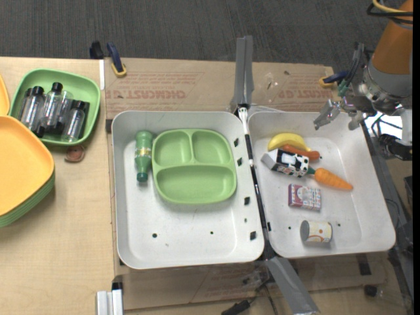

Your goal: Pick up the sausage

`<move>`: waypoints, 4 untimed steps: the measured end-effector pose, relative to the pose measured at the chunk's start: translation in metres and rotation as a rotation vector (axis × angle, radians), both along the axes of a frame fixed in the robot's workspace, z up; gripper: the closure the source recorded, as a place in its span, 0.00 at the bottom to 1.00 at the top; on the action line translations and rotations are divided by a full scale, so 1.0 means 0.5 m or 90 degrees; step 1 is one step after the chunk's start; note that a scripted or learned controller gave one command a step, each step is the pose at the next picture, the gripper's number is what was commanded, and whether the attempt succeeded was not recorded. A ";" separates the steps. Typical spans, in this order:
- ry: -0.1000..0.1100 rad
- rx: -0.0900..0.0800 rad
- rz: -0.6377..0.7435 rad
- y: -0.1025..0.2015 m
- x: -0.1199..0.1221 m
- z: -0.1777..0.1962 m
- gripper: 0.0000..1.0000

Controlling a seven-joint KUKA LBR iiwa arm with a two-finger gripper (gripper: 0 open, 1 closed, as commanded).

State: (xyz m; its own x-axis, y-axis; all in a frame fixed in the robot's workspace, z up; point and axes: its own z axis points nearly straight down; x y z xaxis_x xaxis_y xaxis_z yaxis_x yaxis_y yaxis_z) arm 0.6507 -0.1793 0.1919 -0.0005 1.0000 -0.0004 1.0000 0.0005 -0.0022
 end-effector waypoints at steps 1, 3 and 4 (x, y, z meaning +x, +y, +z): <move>0.003 0.008 -0.075 -0.059 -0.155 -0.204 0.00; 0.000 0.001 0.046 -0.053 -0.245 -0.202 1.00; 0.001 0.001 0.115 0.015 -0.278 -0.202 1.00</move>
